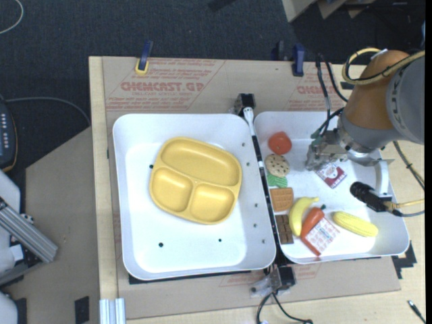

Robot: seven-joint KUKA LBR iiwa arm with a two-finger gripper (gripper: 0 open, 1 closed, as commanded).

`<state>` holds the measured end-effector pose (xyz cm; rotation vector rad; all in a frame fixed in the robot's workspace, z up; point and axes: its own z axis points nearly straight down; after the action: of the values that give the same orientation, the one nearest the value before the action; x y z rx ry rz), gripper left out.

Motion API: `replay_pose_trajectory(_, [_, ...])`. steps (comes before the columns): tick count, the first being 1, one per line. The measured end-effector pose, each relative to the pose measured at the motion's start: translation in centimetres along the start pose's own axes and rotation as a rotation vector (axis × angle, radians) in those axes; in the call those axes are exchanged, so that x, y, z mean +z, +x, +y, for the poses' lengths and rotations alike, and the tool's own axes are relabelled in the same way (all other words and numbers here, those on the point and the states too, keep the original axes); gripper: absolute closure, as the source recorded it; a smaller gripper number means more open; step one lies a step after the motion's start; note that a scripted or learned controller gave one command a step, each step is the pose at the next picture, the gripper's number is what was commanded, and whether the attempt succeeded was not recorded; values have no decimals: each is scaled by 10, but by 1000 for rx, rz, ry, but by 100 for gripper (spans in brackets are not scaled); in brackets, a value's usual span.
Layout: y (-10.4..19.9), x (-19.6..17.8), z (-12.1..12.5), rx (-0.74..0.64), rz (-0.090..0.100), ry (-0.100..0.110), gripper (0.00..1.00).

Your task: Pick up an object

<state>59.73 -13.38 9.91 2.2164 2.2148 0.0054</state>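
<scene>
A: Biggest first. The bench (202, 79)?
B: Brown board with printed lettering, filling mid-frame. It carries two white bins side by side, inner rims touching: left bin (131, 201) at centre-left, right bin (395, 238) at centre-right.

A: What's in the left bin?
B: One yellow divided plate (194, 179) with three compartments, lying askew in the bin's upper half.

A: And the arm (381, 106)?
B: Enters from the right edge, grey with an orange band, over the upper right of the right bin. The gripper (321, 158) sits low over that bin's upper middle. Open or closed, cannot tell from this angle.

A: Loose items, large to small?
B:
- A large red-and-white packet (322, 236) lies at lower middle.
- A banana (300, 212) is just above-left of it.
- An orange carrot (312, 221) lies between them, touching both.
- A yellow oblong piece (354, 224) sits alone at lower right.
- Along the left wall are a tan cracker (281, 198), a red tomato (279, 142), a round cookie (276, 165), a brown bar (284, 229) and a green piece (277, 179).

A: Which is the pick candidate?
B: The small red-and-white packet (333, 175), flat on the bin floor just below-right of the gripper. Whether they are touching, cannot tell.
</scene>
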Motion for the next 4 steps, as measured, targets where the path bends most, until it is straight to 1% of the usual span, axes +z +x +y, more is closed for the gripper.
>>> replay_pose_trajectory(1, [-2,-64,3,-1,2,2,100])
replay_pose_trajectory(2, [1,-108,5,-3,2,3,100])
replay_pose_trajectory(3, [1,-127,6,-2,2,3,100])
replay_pose_trajectory(4, [41,-134,-14,-4,5,11,100])
